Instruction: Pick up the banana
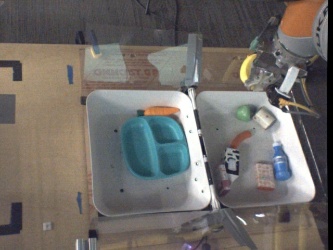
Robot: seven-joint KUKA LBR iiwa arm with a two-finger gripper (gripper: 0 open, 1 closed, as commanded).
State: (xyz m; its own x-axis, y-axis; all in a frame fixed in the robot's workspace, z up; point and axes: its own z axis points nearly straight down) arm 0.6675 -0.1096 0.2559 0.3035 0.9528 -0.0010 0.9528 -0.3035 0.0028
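banana [246, 70]: upper right of frame, above the right bin's [307, 186] far rim, tucked against the hand; looks lifted clear of the bin, so the pick is probably done or close to it.
hand [261, 76]: just right of the banana and touching it; can't tell how far open it is, or whether the banana is really between its grips.
arm [304, 20]: orange band at top right, reaching in over the bin corner.
right bin clutter: green ball [244, 112], blue bottle [280, 162], small boxes.
left bin [99, 155]: teal tray [154, 146], carrot [161, 110] at its far edge; both well apart from the hand.
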